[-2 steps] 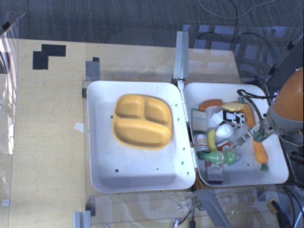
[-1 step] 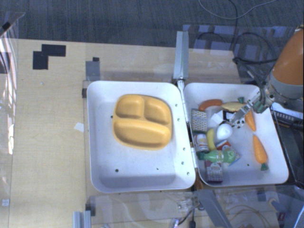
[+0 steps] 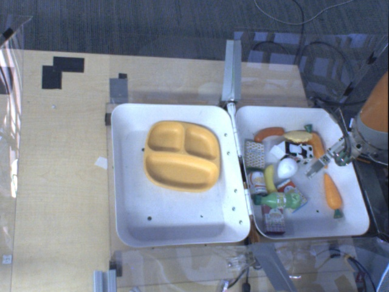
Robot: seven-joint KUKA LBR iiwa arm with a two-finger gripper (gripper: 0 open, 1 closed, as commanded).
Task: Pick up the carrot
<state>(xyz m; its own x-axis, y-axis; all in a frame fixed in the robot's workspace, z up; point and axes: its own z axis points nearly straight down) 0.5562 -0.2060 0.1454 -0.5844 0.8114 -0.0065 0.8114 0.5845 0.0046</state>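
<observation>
Carrot (image 3: 331, 191), orange w/ green stub at its near end, is seen lying free on the floor of the right bin (image 3: 358, 221), close to that bin's right wall and clear of the pile. Gripper (image 3: 322, 163) is shown just up and left of the carrot, not touching it; fingers appear parted, w/ nothing seen between them. Step in hand is judged to be the approach: the fingers should be brought over the carrot's thick mid-section, turned so the jaws close across its short axis, then lowered until both sides are straddled before closing. A grasp near the tapered end would prob. slip. Left of the carrot, clutter is packed: a white rounded item (image 3: 285, 168), a black-and-white patterned block (image 3: 299, 151), a sausage-like piece (image 3: 269, 133), a green-wrapped item (image 3: 285, 201) and a dark flat packet (image 3: 274, 223). None of these touches the carrot, so little is judged to obstruct; the bin wall to the carrot's right leaves less room for the outer finger. Further left of the carrot, the left bin (image 3: 130, 224) holds a yellow divided tray (image 3: 182, 155), irrelevant to this step.
</observation>
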